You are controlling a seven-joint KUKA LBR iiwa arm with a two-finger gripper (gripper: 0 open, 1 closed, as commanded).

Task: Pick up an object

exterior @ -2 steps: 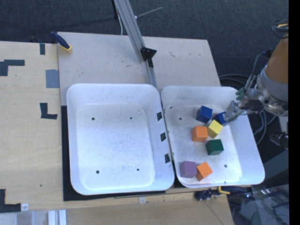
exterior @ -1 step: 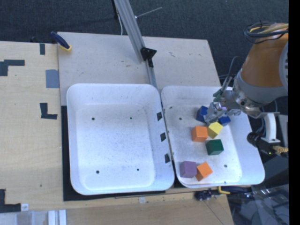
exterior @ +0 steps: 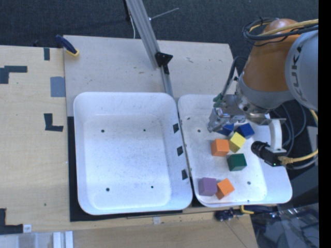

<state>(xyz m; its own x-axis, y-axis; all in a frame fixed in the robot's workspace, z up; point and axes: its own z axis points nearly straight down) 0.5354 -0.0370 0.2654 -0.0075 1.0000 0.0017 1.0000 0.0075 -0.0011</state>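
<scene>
My gripper (exterior: pixel 221 124) hangs low over the right bin (exterior: pixel 194 138), at the upper edge of a cluster of small blocks. A blue block (exterior: pixel 245 129) lies right beside the gripper's tip, partly hidden by it. Just below sit a yellow block (exterior: pixel 237 141), an orange block (exterior: pixel 220 147) and a green block (exterior: pixel 237 161). Near the bin's front edge rest a purple block (exterior: pixel 208 186) and a second orange block (exterior: pixel 225 188). The view does not show whether anything is between the fingers.
The left bin (exterior: pixel 126 151) sits beside the right one, the two rims touching in the middle. A slanted metal rail (exterior: pixel 147 32) runs from the top down to the bins' junction. A black cable connector (exterior: pixel 264 153) lies over the right bin's right rim.
</scene>
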